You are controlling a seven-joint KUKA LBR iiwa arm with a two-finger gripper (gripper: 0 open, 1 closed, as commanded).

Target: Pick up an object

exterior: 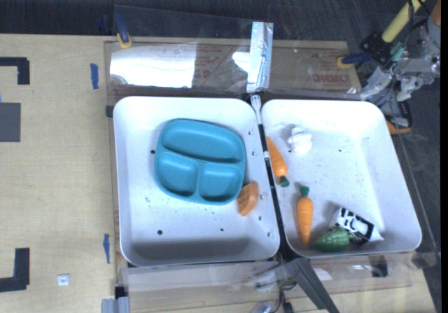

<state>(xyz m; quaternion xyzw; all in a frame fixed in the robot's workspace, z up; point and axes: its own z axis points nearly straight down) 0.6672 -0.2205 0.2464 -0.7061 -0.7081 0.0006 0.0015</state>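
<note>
Your gripper (404,72) sits at the upper right of the frame, outside the bins; you cannot tell its state. Right bin (392,164): a carrot (305,212) at lower centre, a second carrot (276,159) along the left wall, a green vegetable (332,239), a black-and-white item (355,224), a white lump (300,140). Left bin (133,164): a blue divided plate (199,160), an orange slice (247,199) touching its lower right edge.

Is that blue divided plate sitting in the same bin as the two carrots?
No, the blue plate lies in the left bin, while both carrots lie in the right bin.
</note>
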